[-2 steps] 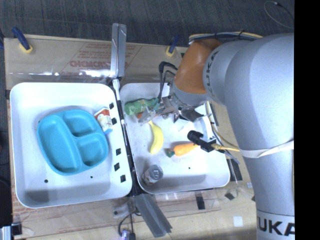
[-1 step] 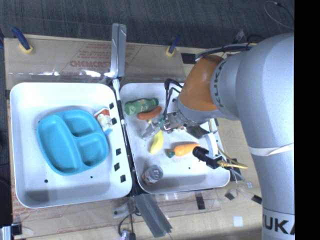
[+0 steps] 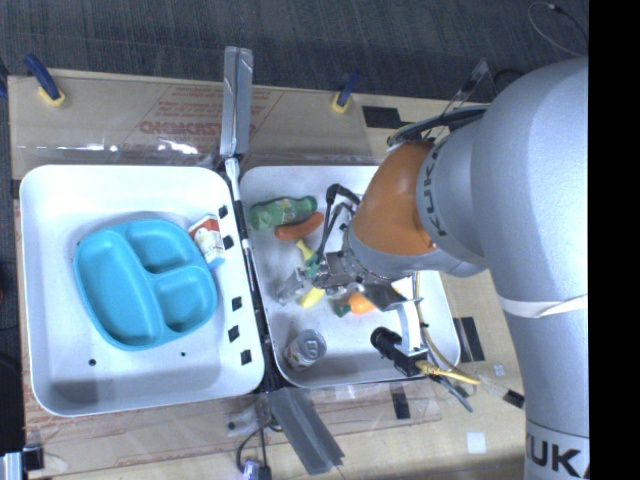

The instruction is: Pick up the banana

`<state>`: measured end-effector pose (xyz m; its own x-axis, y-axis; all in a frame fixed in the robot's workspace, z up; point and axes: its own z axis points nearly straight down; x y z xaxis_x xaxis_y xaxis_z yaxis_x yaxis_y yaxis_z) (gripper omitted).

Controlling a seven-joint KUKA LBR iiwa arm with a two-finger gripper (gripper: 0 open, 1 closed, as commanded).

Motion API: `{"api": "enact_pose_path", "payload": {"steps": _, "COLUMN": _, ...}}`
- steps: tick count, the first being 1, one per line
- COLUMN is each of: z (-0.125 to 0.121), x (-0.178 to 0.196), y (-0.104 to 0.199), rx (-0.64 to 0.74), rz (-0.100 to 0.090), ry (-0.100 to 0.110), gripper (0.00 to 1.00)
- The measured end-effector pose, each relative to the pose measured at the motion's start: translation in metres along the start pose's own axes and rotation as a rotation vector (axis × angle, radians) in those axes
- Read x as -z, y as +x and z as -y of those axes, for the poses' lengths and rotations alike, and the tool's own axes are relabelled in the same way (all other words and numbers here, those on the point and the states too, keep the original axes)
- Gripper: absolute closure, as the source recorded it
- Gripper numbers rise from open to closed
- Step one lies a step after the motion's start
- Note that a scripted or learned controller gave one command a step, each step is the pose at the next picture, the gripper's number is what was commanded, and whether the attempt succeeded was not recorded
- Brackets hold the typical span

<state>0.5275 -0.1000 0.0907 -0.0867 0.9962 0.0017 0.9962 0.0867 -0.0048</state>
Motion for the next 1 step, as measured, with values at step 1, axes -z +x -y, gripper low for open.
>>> {"api": "enact_pose_path", "payload": {"steps": 1, "z": 0.0000, "x": 0.0095, "y": 0.0002, "rx": 0.005, "rz": 0.000, "ry": 0.001, "gripper": 1.00}}
